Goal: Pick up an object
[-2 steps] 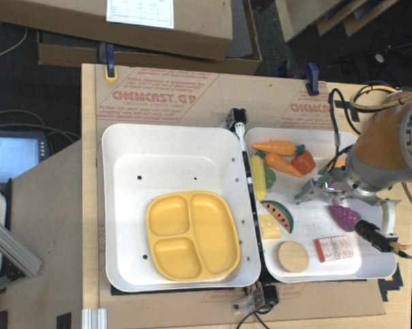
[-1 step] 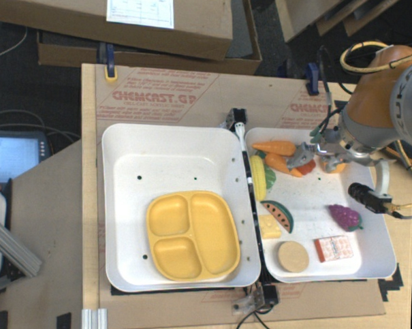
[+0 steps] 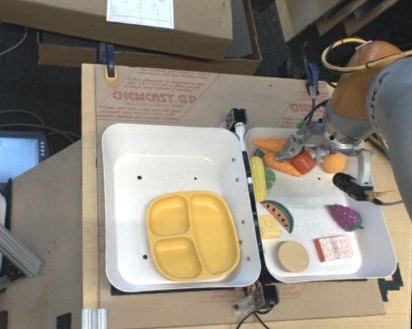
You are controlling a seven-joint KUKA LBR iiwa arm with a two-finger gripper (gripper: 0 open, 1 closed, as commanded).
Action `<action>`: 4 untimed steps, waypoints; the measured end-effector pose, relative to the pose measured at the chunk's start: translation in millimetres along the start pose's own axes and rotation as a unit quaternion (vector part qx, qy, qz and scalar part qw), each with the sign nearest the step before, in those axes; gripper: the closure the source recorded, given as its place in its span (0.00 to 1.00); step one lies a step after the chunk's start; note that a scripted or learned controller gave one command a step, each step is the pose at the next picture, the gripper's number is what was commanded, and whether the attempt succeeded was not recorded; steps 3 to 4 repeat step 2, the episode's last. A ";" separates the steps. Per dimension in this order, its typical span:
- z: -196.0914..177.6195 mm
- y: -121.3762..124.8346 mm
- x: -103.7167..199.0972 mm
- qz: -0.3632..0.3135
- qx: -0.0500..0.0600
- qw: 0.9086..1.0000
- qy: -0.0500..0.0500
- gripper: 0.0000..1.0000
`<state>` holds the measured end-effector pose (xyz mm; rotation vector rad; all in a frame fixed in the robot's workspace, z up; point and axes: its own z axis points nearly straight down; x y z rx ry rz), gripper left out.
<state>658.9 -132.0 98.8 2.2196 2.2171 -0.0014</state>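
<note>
Bench [image 3: 154, 97], left bin [image 3: 123, 191] with yellow tray [image 3: 189, 235], right bin [image 3: 375, 260] of toy food [image 3: 279, 217]

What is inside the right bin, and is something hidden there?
The right bin holds carrots, corn, a red item at the gripper, an orange, grapes, watermelon, cheese, a cookie and a box. The arm covers the far corner.

tray [image 3: 189, 235]: yellow
bins [image 3: 123, 191]: white
grapes [image 3: 345, 215]: purple
corn [image 3: 258, 176]: yellow
carrot [image 3: 269, 145]: orange
watermelon slice [image 3: 279, 215]: red, black seeds, green rind
</note>
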 end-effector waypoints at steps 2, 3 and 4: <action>-91.3 -91.2 72.4 -0.003 0.002 1.000 0.004 1.00; -91.3 -91.2 72.4 -0.003 0.002 1.000 0.004 1.00; -91.3 -91.2 72.4 -0.003 0.002 1.000 0.004 1.00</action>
